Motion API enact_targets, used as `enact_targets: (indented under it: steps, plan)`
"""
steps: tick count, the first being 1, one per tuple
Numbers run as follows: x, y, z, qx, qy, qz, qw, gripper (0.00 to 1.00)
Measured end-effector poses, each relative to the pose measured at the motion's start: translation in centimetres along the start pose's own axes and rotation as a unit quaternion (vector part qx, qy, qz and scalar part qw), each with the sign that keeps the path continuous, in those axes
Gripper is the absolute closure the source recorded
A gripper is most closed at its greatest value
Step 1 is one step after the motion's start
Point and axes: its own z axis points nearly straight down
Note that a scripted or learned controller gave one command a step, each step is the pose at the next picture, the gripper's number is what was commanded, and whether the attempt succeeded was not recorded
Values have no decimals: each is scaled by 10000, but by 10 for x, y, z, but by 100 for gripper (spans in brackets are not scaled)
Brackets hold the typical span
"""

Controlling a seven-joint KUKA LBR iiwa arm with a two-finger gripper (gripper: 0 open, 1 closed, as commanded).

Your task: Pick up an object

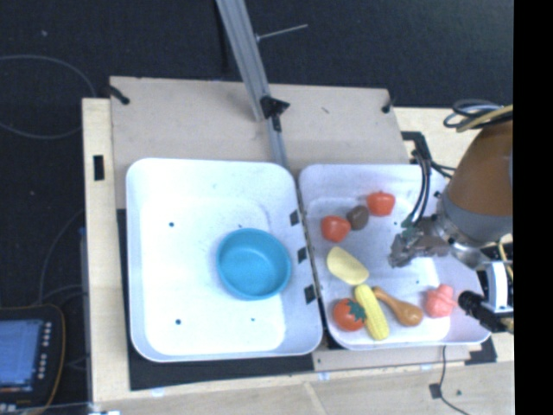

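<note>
Pale wooden tabletop (346, 119) carried two shallow white bins. Right white bin (380, 178) held toys. Tool (404, 251) hovered low over its right-centre; grip state: cannot tell. Nearest thing: yellow lemon-shaped plastic piece (347, 265), just left of tool, long axis running upper-left to lower-right.

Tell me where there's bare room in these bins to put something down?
Left bin: bare floor all round the blue bowl, widest toward its far-left corner. Right bin: crowded with toy food near the corn; a small bare strip lies along its far edge.
</note>
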Motion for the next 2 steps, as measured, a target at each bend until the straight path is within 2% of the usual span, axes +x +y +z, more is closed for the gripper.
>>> enact_targets:
  steps: [1,2]
  plan:
    - [-11,-1,-57,-24,-9,10,10000,100]
    - [-12,1,-94,-8,-5,-77,10000,100]
